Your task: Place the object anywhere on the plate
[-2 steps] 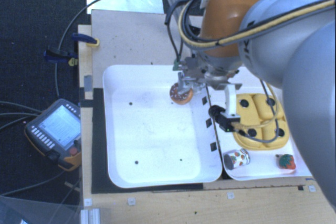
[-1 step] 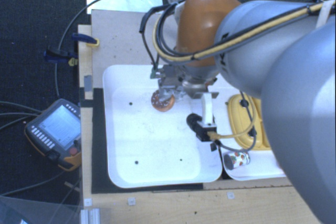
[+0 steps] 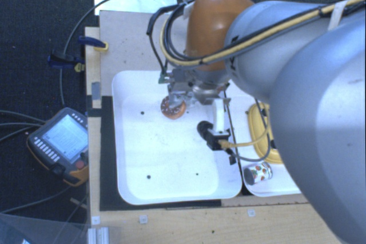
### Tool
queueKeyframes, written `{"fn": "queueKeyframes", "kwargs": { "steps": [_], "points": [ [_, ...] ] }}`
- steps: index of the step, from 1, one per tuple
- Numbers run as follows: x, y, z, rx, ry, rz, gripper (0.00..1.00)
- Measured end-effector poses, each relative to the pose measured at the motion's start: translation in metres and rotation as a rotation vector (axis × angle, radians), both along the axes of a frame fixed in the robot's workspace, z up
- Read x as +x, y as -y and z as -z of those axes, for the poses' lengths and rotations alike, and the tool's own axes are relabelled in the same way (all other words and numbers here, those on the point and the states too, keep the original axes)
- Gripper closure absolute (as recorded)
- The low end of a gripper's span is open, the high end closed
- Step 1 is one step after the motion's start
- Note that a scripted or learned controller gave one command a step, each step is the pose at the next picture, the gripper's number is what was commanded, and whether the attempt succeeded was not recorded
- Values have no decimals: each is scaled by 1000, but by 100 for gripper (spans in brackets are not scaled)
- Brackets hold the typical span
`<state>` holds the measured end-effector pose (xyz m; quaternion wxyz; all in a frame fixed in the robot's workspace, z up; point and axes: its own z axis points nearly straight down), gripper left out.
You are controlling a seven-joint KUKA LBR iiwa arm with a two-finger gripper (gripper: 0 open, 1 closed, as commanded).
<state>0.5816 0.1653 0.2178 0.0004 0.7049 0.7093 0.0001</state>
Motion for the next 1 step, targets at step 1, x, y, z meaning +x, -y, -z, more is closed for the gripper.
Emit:
{"fn": "queueKeyframes", "kwargs": {
  "steps": [1],
  "points": [
    [0, 0, -1, 0, 0, 1, 0]
  ]
}}
